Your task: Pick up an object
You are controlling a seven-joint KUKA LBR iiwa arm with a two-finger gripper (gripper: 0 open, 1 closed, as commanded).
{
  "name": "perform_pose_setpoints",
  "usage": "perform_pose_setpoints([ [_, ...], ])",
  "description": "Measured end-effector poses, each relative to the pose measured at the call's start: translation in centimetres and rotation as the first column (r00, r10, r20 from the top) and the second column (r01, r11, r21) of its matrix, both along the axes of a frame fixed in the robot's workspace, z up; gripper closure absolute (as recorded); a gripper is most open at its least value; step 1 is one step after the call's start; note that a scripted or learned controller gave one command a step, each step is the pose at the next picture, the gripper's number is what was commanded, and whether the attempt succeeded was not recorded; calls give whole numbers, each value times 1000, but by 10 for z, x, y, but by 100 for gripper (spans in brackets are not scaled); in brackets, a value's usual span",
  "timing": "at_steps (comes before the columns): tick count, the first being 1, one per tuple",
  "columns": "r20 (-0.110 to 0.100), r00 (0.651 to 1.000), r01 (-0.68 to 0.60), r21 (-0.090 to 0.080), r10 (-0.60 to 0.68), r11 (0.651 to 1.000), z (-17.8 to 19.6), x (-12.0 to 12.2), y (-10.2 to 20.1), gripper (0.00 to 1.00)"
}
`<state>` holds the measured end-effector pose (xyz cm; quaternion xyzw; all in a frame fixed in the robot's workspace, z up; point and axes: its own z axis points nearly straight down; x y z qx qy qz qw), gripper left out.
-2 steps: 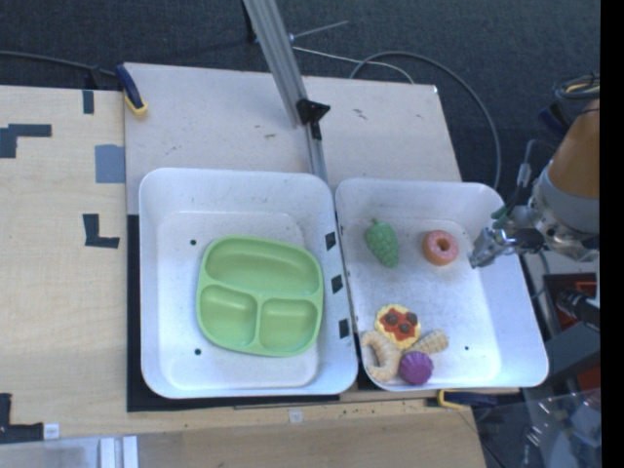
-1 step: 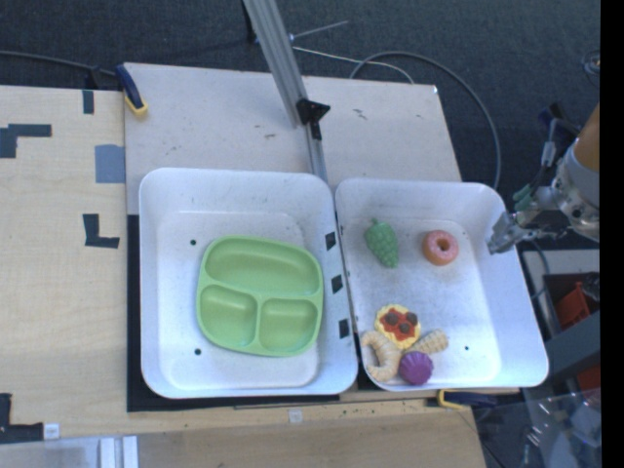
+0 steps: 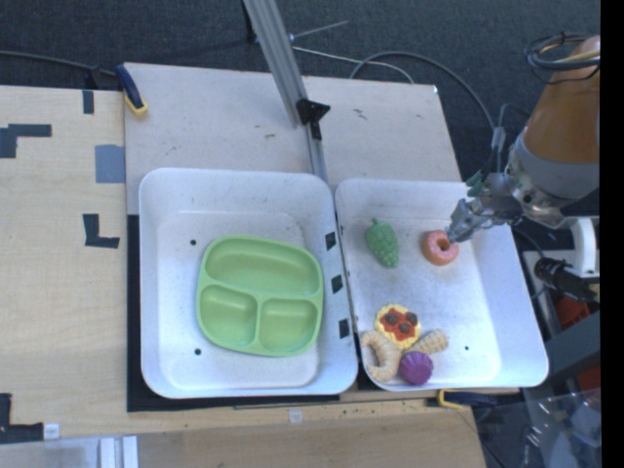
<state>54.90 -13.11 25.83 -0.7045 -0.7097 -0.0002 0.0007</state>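
There are two white bins side by side on the bench. The left bin has a green plate in it. The plate has three sections.

The right bin has toy food in it. A green bumpy toy, like a bunch of grapes, lies near the top left of this bin. A pink donut lies to its right, near the top of the bin. Down at the front are four toys close together: a small round pizza with red and dark spots, a tan pretzel just below it, a purple ball-shaped toy right beside the pretzel, and a little tan piece touching the purple one.

The arm comes in from the right, grey and orange. Its gripper hangs right over the donut, at the donut's upper right edge. The tips are dark and bunched together in this view, so it is not possible to tell how far apart they are or if they have hold of the donut. The donut looks like it lies on the bin floor.

A grey metal bar slants down from the top toward the place where the two bins meet. No words or labels can be read anywhere.
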Motion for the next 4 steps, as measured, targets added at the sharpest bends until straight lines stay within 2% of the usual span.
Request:
perform_pose_setpoints([
  [1, -2, 1000, 1, -1, -1, 1000, -15, 16, 51, 100],
  [2, 0, 1000, -1, 1, 1, 1000, -9, 26, 108, 100],
  [3, 0, 1000, 1, 0, -1, 1000, -10, 42, 151, 100],
  [4, -2, 1000, 1, -1, -1, 1000, -27, 51, 204, 100],
])
